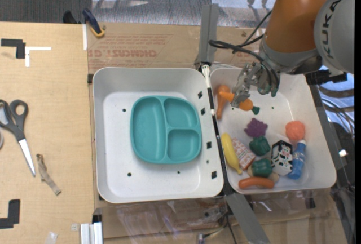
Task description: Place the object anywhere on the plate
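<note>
Here the object nearest the end effector point(248, 89) is a small orange plastic carrot with a green tip point(246, 105), lying in the right white bin point(316, 124) toward its 11 o'clock corner, just beside an orange plastic piece point(224, 97) at the bin's 9 o'clock wall. The end effector hangs directly over the carrot; whether its fingers are parted or closed cannot be told. The teal three-compartment plastic plate point(166, 129) sits at the centre of the left white bin point(113, 141), well apart. Toward 5 o'clock lie purple grapes point(257, 126), a yellow banana point(229, 151) and a blue bottle point(298, 159). Scissors point(18, 127) rest on the worktop point(45, 96) at 9 o'clock.
</note>
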You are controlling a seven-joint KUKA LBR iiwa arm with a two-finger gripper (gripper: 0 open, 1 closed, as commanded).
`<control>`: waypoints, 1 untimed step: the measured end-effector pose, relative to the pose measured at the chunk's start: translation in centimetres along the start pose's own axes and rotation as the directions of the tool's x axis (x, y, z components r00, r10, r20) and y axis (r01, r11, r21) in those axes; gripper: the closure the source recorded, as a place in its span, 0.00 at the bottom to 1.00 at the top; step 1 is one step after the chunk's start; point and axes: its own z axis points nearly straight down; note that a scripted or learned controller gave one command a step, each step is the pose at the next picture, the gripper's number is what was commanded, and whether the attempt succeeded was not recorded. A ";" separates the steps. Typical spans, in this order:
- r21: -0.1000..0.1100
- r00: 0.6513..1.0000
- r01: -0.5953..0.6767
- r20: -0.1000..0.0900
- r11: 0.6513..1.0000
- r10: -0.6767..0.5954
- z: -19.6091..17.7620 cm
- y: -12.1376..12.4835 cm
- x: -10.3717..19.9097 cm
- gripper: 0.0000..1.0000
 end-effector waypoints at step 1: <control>-0.001 0.995 0.097 -0.003 0.995 -0.097 0.0 5.9 4.3 1.00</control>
